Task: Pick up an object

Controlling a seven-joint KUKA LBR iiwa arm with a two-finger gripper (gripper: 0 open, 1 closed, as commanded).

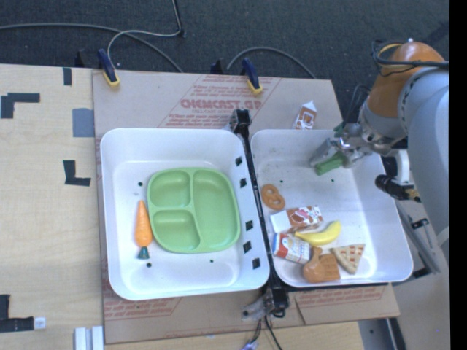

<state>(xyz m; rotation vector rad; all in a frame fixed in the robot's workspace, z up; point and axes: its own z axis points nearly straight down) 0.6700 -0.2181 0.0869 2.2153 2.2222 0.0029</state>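
Observation:
My gripper (326, 160) reaches in from the right and hangs over the back of the right bin (379, 228). It is shut on a small green stick-shaped object (329, 165), which lies along its grey fingers (322, 152) and points to the lower left. Near the front of that bin lie a pretzel (272, 196), a red and white packet (304, 216), a banana (320, 234), a second packet (292, 248), a brown bread piece (321, 268) and a pizza slice (349, 257).
The left bin (117, 195) holds a green divided plate (193, 210) and an orange carrot (143, 226) at the plate's left. A small carton (306, 115) lies on the cardboard behind the right bin. A black divider (252, 188) runs between the bins.

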